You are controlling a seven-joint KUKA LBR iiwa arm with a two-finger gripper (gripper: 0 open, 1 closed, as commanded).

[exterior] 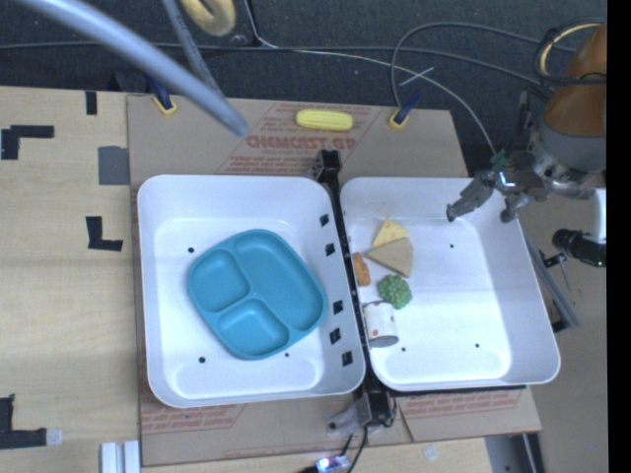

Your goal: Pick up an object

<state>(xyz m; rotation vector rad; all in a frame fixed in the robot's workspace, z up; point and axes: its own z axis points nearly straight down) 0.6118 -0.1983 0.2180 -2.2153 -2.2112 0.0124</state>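
In the right bin (493,294), several small items lie near its left wall: a yellow cheese wedge (389,233), a tan bread slice (392,256), an orange piece (361,269), a green broccoli floret (394,291) and a white can (380,325) on its side. My gripper (485,201) hangs over the bin's far right corner, well right of these items. Its two dark fingers are spread apart, with nothing between them.
The left bin (168,264) holds a blue divided plate (256,293). A yellow banana-shaped toy (323,119) lies on the cardboard behind the bins. A grey pole (128,37) slants across the upper left. Cables run behind the right bin.
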